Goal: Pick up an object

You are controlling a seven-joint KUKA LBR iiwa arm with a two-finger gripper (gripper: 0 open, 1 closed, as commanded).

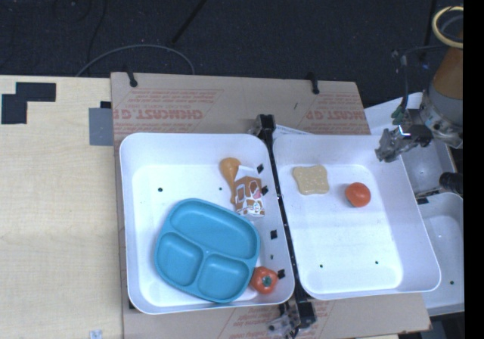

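Note:
The right bin (412,254) holds a slice of toast (311,179) near its back left and a red tomato (358,194) to the toast's right. My gripper (391,146) hangs at the right bin's back right corner, above its rim, up and to the right of the tomato and apart from it. I see nothing between its fingers. In the left bin (140,171) lie a blue divided plate (207,249), an orange chicken drumstick (229,169), a small patterned carton (249,197) and a second red tomato (264,280) at the front right corner.
Both bins rest on a cardboard sheet (227,107) on the bench. A black divider clip (266,127) stands between the bins at the back. White bench hardware (442,216) lies to the right of the right bin.

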